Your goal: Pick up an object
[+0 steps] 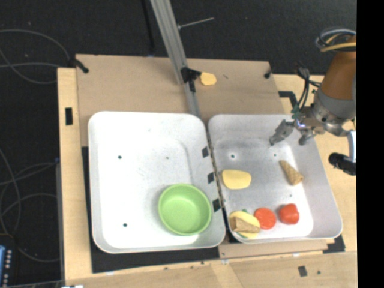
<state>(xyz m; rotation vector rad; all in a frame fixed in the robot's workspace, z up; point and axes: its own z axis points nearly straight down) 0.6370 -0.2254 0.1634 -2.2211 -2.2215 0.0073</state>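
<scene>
While the gripper (291,132) hovers with fingers spread, it should descend squarely over the bread wedge (291,173) at six o'clock.

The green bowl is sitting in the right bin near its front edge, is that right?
Not quite. The camera view shows the green bowl in the left bin, not the right one; it does sit near the front edge.

no readable text, label, brand, number or sign shows anywhere
</scene>
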